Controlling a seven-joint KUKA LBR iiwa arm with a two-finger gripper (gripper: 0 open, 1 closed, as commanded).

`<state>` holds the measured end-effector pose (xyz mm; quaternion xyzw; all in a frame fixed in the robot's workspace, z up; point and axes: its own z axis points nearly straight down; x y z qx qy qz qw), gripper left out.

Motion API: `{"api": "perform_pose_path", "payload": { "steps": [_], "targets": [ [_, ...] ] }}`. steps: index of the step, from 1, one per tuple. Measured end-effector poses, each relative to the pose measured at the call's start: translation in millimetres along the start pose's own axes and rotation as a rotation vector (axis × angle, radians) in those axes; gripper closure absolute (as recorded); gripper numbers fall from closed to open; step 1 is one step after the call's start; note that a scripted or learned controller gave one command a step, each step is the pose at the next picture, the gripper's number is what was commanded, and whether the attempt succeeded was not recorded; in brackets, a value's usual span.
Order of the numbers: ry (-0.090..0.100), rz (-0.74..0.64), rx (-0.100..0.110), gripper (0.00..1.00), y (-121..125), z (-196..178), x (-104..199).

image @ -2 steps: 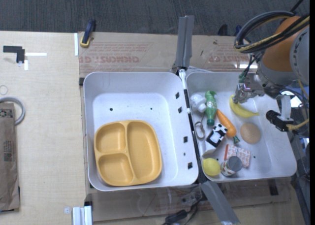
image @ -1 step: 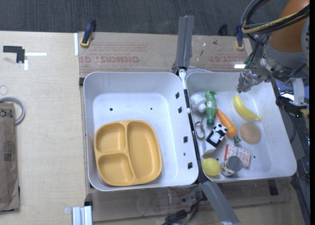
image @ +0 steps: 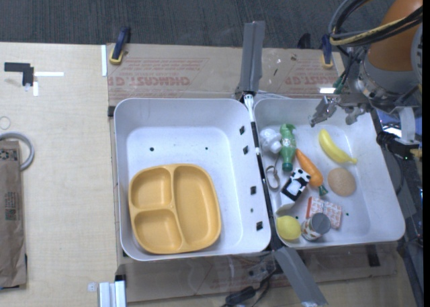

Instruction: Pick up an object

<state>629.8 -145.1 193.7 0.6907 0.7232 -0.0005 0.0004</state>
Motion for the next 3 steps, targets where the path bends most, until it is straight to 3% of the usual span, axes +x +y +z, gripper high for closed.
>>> {"api": "perform_pose_path", "payload": {
  "steps": [1,2,3],
  "targets": [
    [0.0,-0.054,-0.001,0.0,-27,102,-25],
    [-0.001,-0.05,-0.002,1.0,-27,92,-27],
    [-0.001,-0.212,-0.001,1.0,-17,-35,-45]
  ]
}}
